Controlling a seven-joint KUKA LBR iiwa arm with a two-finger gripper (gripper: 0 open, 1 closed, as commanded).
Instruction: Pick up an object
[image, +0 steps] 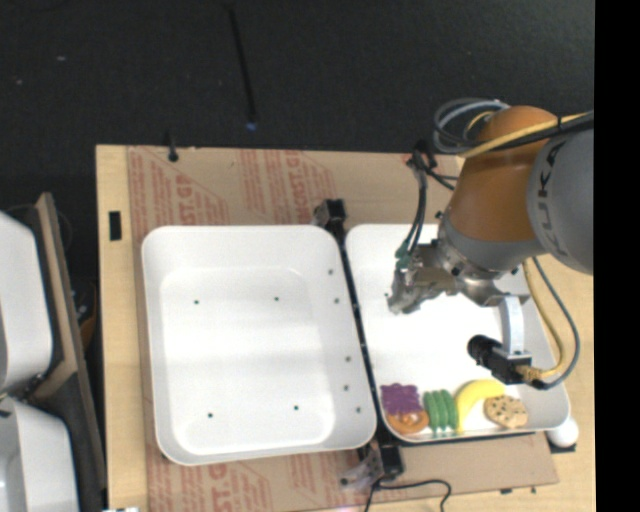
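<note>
So the tabletop (250, 185) is a tan board with faded red print on it, sitting against a dark floor, and there's a thin black cable running down from the top of the view. Two shallow white bins sit side by side on it: the left bin (250, 340) and the right bin (440, 350), their rims touching along a black strip in the middle. The arm (500, 190) comes in from the right, orange band and grey body looming over the far part of the right bin, with the claw (405, 295) hanging over that bin's upper left area, close to the shared rim. Honestly can't tell if the claw is released or clenched, it's just a dark blurry lump from up here, and nothing shows between its tips. The stuff to grab is all lined up along the near edge of the right bin, well apart from the claw: a purple toy (402, 398) sitting on something orange, a green piece (440, 410) just beside it, a yellow banana (478, 393), and a cookie (505, 409) touching the banana. A black part of the arm's rig (497, 357) with a white strap hangs just above the banana and cookie.
</note>
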